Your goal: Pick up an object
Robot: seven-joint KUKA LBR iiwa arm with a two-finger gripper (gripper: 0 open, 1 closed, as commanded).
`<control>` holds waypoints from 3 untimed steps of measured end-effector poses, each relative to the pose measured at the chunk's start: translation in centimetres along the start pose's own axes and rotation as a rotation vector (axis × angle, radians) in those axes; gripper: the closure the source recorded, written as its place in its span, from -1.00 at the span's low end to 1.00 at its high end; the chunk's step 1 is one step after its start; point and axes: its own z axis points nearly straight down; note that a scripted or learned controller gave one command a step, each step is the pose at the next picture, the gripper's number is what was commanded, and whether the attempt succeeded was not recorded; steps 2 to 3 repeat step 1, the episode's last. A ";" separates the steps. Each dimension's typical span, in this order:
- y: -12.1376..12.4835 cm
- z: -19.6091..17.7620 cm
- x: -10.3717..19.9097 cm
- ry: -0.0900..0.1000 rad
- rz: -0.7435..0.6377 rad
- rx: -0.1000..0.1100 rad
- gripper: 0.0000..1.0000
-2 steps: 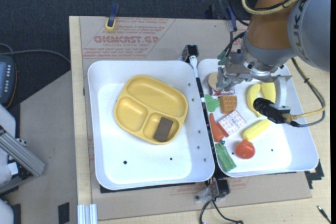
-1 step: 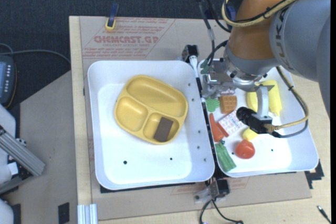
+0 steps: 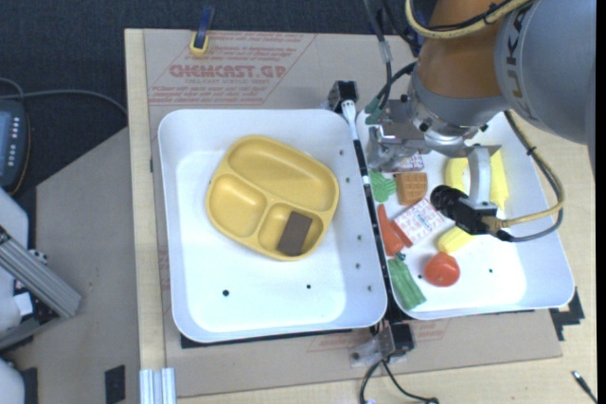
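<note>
My gripper [image 3: 396,149] hangs low over the far left part of the right bin [image 3: 530,284], under the grey and orange wrist. Just below it lie a tan waffle-like block [image 3: 411,187] and a green piece [image 3: 381,186]. Further toward the front are a red-and-white packet [image 3: 418,221], a long red piece [image 3: 391,230], a red tomato [image 3: 441,271] and a green packet [image 3: 405,284]. A yellow fruit [image 3: 457,173] lies to the right, partly hidden by a white and black part of the arm.
The left bin [image 3: 189,279] holds a yellow compartment tray [image 3: 270,189] with a brown block [image 3: 297,233] in its front right compartment. The ridge between the bins [image 3: 371,232] runs close to the gripper's left. Cables trail over the right bin.
</note>
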 end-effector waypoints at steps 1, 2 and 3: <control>0.3 0.2 0.0 0.000 0.000 0.002 1.00; 0.3 0.2 0.0 0.000 0.000 0.002 1.00; 0.3 0.2 0.0 0.000 0.000 0.002 1.00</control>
